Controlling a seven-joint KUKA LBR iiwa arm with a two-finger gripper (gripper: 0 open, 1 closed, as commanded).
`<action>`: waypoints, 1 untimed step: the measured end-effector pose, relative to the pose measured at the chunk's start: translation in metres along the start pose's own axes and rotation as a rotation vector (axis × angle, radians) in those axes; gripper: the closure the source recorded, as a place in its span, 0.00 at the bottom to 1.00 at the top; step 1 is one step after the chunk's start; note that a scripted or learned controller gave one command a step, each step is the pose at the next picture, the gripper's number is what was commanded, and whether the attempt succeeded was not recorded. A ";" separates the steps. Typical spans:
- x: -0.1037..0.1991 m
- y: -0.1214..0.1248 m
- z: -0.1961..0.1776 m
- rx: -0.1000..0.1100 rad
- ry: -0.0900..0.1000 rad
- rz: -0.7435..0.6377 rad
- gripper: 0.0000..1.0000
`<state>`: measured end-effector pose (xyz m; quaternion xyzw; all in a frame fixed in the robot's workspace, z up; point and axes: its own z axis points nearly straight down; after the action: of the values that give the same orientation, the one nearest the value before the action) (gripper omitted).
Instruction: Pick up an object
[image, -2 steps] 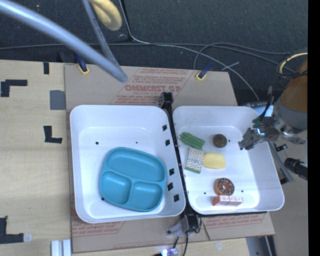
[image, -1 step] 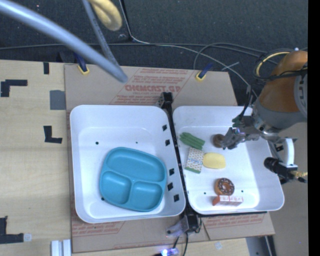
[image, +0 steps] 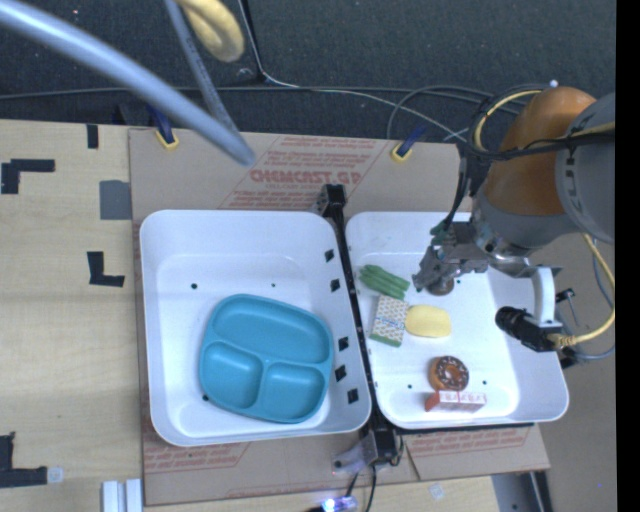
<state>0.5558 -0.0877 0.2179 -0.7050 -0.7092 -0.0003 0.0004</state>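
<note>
The right white bin (image: 520, 395) holds a green ridged piece (image: 383, 280), a pale speckled square packet (image: 389, 321), a yellow lemon-like lump (image: 428, 321), a brown frosted donut (image: 449, 373) and a small red and white block (image: 458, 401). My gripper (image: 436, 278) hangs over this bin's middle, just above and to the right of the yellow lump and right of the green piece. Its dark fingers point down to the left. Nothing shows between them.
The left bin (image: 165, 250) holds a blue three-compartment tray (image: 265, 358). A black divider strip (image: 345, 290) runs between the bins. Cables loop behind the right bin, and a black fitting (image: 525, 327) juts from the arm at the bin's right side.
</note>
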 end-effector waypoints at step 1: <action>0.045 0.010 0.000 0.001 0.000 0.000 1.00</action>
<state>0.5656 -0.0425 0.2184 -0.7050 -0.7092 0.0001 0.0008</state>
